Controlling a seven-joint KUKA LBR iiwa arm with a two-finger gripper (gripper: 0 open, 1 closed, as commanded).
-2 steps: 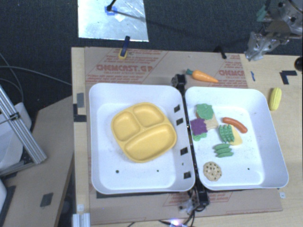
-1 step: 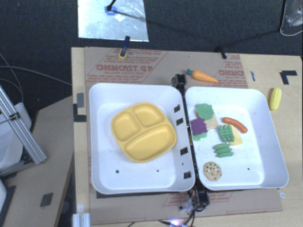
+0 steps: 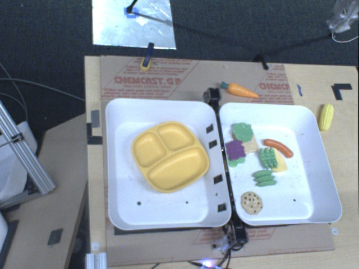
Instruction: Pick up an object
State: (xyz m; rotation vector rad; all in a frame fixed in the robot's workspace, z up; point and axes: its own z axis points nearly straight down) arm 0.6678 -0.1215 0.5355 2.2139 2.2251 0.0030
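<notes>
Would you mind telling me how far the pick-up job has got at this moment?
Nothing looks done yet. The gripper sits at the top right corner, far from both bins, with nothing visibly in it. The toy foods lie in the right bin: cookie, sausage, purple piece. The yellow tray rests in the left bin. Reaching, grasping and lifting all remain.

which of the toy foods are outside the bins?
Two: the carrot, on the cardboard just behind the right bin, and the yellow corn, off that bin's far right corner. All the others lie inside the right bin.
</notes>
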